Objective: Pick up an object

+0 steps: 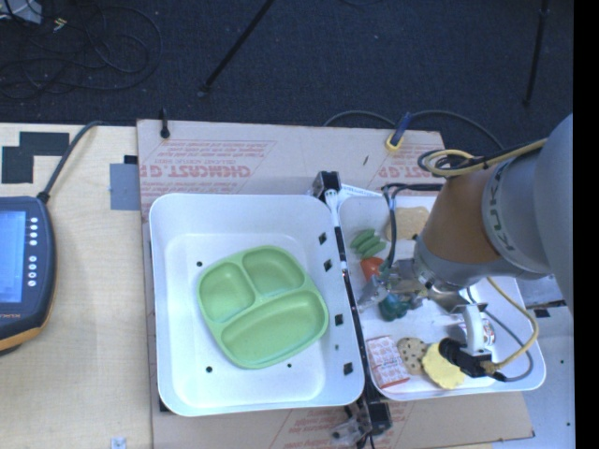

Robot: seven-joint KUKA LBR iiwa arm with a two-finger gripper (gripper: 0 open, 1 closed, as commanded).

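Jaws (391,299) low in right bin (524,377), among toys

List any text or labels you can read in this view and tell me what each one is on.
Red lettering on the cardboard sheet behind the bins: printed upside down and blurred, not readable.
Red lettering on the cardboard's front edge: too blurred to read.
Red-and-white packet in the right bin: print too small to read.
Handheld pendant's screen at left: nothing legible.

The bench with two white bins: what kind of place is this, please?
Probably a robotics lab. A grey arm works over two white bins, a handheld control pendant lies beside them, and loose cables cross the dark floor.
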